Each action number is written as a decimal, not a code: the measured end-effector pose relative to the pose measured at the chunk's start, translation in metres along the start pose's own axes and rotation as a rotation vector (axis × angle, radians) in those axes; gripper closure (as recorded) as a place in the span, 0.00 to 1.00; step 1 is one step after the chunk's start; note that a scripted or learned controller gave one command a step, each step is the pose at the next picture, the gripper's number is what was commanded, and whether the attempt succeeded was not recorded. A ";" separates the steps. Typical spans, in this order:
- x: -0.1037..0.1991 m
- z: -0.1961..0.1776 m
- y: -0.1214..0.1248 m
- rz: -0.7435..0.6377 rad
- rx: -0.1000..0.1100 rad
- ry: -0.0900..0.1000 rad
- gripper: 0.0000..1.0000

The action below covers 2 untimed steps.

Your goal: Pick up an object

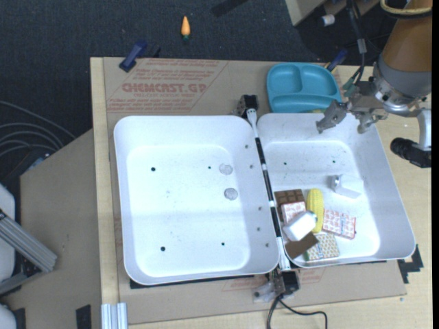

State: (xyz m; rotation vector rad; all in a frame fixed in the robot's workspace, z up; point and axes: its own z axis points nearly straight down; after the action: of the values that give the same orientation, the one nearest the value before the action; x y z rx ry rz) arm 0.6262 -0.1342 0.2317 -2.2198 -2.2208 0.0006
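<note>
My gripper [347, 118] hangs over the far edge of the right bin [384, 184]. Its two grey fingers are spread apart, open, with nothing between them. Near the bin's front lies a cluster: a brown chocolate-like block [289, 199], a yellow piece [315, 200], a white block [300, 226], a red-and-white packet [340, 223], a brown card [299, 245] and a patterned packet [324, 249]. A small grey-white piece [342, 186] lies alone mid-bin, closest to the gripper but well in front of it.
The left bin [137, 184] holds two small grey discs [226, 169] [231, 194]. A teal divided tray [303, 88] sits behind the right bin, just left of the gripper. A blue clip [132, 55] and a small orange item [185, 26] lie at the far back.
</note>
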 end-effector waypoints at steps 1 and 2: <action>0.036 0.106 0.039 0.000 0.004 0.001 0.00; 0.078 0.046 0.032 -0.001 -0.004 0.000 0.00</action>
State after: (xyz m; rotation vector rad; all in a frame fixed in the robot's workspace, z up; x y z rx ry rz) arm 0.6577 -0.0557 0.1860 -2.2203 -2.2243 -0.0037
